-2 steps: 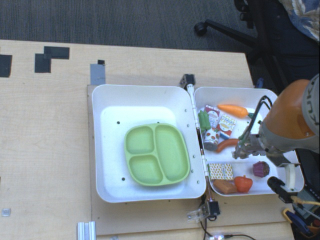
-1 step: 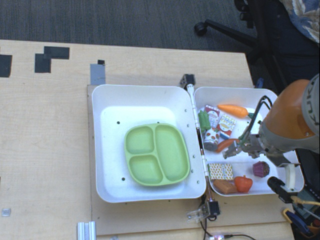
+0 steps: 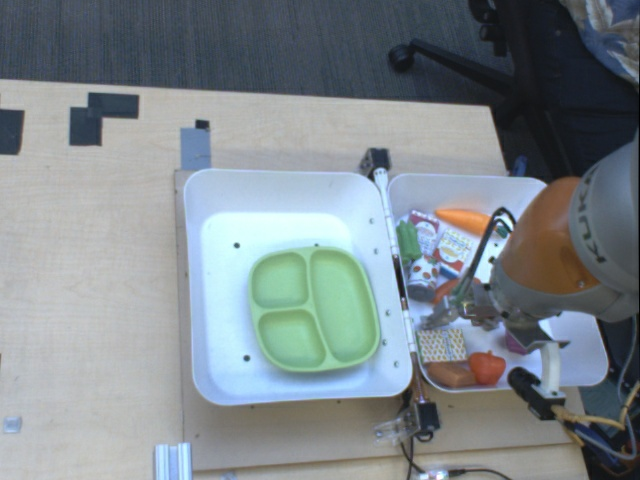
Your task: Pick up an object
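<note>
Now, you see the arm (image 3: 575, 243) reaching in from the right and bending down over the right bin (image 3: 590, 363), its orange band above the wrist covering much of that bin's middle. The gripper (image 3: 447, 313) is low over the clutter, near the bin's left wall. How it stands, spread or closed, you cannot tell from this view, since the metal at its tip blurs into the items beneath it.

Just below the gripper lies a small patterned square packet (image 3: 441, 345), close to touching it. Further toward the bin's near edge sit a red tomato-like piece (image 3: 487, 368) and a brownish piece (image 3: 449, 373) side by side. Above the gripper, toward the far edge, you find a green item (image 3: 408, 240) against the left wall, a printed white and red packet (image 3: 440, 251), and an orange carrot-shaped piece (image 3: 462, 217).

The left bin (image 3: 215, 298) holds a green divided plate (image 3: 314, 309) lying flat near its middle, well apart from the gripper.
</note>
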### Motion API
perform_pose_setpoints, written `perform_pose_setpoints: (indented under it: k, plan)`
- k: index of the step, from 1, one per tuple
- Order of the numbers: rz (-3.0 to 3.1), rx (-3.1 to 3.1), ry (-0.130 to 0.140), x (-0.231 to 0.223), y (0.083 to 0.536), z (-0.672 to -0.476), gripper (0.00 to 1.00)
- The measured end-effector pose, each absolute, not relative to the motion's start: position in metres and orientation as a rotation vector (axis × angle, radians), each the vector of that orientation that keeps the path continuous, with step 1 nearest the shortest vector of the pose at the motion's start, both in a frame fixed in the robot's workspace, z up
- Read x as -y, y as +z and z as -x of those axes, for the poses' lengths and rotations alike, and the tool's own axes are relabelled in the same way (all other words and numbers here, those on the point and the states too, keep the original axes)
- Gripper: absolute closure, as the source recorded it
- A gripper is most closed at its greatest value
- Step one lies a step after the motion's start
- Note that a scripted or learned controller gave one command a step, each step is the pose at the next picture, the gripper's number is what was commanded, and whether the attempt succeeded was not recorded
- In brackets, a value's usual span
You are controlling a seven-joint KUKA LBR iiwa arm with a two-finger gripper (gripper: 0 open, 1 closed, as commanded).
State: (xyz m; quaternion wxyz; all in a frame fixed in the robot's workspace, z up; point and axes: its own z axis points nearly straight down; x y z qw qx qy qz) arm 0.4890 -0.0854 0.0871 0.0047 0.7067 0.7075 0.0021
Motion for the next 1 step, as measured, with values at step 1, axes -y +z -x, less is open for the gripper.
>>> perform_pose_setpoints:
  k: [1]
  plan:
    - [-2.208,-2.216,0.014,0.0848,0.0985,-0.4913,1.00]
